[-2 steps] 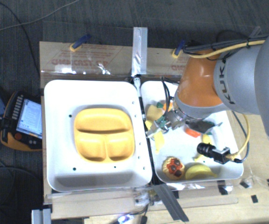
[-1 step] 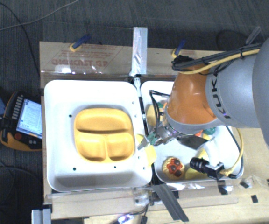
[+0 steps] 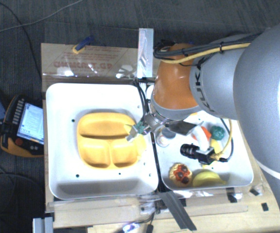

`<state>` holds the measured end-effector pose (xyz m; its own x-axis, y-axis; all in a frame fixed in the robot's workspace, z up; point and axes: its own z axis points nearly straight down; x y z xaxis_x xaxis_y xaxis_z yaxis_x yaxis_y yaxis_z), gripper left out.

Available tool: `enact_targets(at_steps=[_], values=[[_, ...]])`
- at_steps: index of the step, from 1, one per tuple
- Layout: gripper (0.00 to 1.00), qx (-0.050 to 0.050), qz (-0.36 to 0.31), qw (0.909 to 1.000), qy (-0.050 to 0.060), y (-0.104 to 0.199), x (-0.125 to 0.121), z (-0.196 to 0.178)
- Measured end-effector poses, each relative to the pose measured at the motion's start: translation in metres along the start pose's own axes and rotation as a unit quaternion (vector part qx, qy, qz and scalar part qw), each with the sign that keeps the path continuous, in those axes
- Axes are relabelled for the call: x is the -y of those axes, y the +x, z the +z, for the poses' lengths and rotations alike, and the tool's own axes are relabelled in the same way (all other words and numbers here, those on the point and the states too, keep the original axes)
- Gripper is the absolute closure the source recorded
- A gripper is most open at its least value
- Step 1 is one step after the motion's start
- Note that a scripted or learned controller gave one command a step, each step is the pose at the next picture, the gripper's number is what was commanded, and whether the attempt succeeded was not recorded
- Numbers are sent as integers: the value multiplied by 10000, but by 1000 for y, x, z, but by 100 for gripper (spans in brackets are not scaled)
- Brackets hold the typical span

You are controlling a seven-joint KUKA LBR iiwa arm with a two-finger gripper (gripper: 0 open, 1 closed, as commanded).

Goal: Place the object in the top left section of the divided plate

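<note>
The gripper (image 3: 139, 128), whether spread or pinched impossible to tell, hovers with a small green object (image 3: 140, 126) at its tip over the right rim of the yellow divided plate (image 3: 108, 139) in the left bin (image 3: 62, 101); arm lettering partly reads "KU".

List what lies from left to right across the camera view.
Handheld pendant → left bin → yellow plate → gripper → red toy → yellow fruit
</note>
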<state>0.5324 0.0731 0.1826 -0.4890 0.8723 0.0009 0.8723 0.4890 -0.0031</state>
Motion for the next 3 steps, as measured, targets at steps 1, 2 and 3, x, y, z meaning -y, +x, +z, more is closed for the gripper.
enact_targets(at_steps=[1, 2, 3], values=[[100, 10, -1119, 9937, 2, 13, -12, 0], [100, 0, -1133, 9936, 4, 4, 54, 0], [100, -4, -129, 9999, 3, 7, 52, 0]])
